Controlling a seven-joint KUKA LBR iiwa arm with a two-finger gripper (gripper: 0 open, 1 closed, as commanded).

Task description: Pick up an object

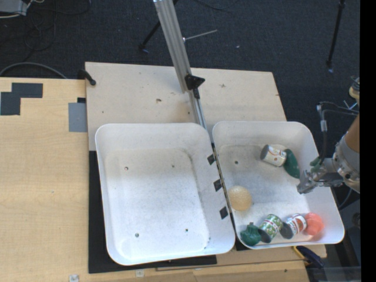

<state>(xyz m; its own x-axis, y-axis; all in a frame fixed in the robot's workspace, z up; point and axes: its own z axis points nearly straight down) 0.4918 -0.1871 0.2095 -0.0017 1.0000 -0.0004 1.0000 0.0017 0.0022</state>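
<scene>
The right bin (258, 124) holds several small objects. A white can (272, 154) lies on its side at the back, touching a dark green piece (291, 163). In the middle rests a tan ball (239, 198). Along the front wall sit a dark green lump (252, 234), a green-and-white can (271, 225), a red-and-white can (294, 225) and an orange-pink ball (315, 223). My gripper (309, 180) hangs over the bin's right rim, just right of the green piece and above the orange-pink ball. Nothing is visibly held.
The left bin (103, 157) stands beside the right one, with black clips (216, 184) along the shared wall. A slanted metal rail (175, 46) rises from behind the bins. A wooden table (41, 175) lies to the left.
</scene>
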